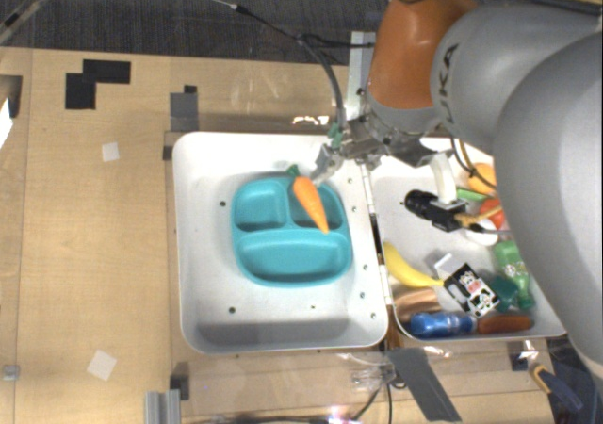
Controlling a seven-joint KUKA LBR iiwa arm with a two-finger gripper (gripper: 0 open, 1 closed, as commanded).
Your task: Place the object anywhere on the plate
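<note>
A teal divided plate lies in the left white bin. An orange carrot with a green top lies slantwise on the plate, across its upper right compartment and the inner rim. My gripper hangs just above and to the right of the carrot's leafy end, near the bin's far right corner. The wrist and the grey arm with its orange band hide what lies behind them.
The right bin holds several things: a yellow banana, a blue object, a black-and-white box, green pieces and orange and red items. The arm covers that bin's far part.
</note>
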